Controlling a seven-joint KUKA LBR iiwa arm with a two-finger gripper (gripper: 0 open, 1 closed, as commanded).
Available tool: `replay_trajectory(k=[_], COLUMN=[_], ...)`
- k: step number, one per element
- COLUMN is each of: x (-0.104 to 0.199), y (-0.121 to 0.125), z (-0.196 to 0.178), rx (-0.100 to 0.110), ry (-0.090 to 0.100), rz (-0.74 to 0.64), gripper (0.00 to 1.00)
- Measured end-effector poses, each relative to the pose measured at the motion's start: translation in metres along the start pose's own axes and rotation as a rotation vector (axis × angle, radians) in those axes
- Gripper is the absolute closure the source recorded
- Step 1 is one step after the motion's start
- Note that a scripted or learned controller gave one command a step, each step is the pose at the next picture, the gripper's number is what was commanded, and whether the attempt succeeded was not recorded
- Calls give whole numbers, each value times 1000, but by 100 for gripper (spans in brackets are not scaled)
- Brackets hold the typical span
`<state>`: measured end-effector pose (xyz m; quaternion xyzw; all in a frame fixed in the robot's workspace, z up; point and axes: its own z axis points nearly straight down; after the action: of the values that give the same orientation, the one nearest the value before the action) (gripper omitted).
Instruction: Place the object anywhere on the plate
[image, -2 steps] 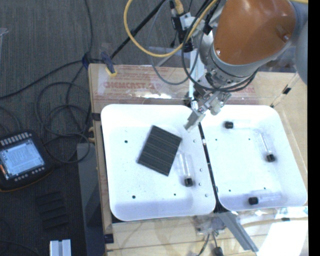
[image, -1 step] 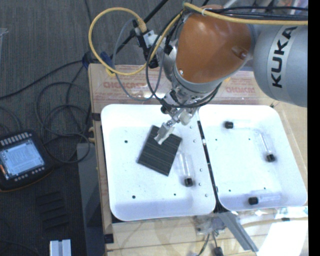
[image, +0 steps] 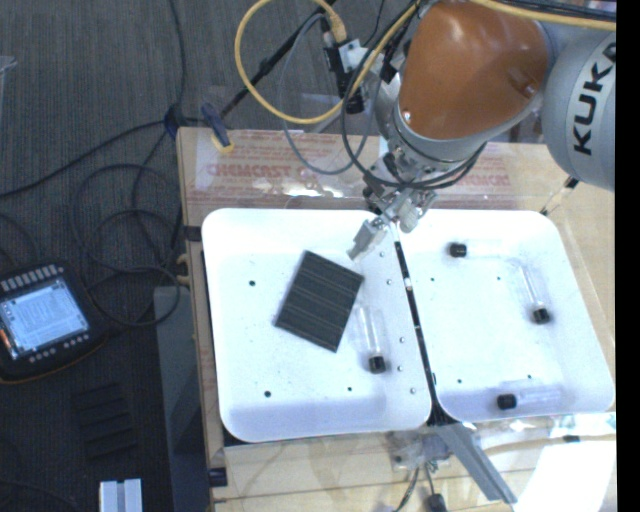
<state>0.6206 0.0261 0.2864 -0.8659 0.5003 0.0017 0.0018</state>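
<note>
One clear tube (image: 371, 338), upright axis, black cap nearest, beside plate (image: 320, 300)

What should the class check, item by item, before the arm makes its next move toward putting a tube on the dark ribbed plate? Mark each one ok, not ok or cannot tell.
1. Dark ribbed plate lies flat in the left bin: ok.
2. Plate surface free of objects: ok.
3. Clear tube beside the plate, not touching it: ok.
4. Gripper above the left bin's far edge, holding a tube: not ok.
5. Fingers open or shut: cannot tell.
6. Other tubes sit in the right bin: ok.
</note>
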Motion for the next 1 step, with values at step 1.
replay_trajectory(k=[1], x=[33], y=[58], z=[-69], rx=[0], ry=[0], rz=[-130], gripper=[0])
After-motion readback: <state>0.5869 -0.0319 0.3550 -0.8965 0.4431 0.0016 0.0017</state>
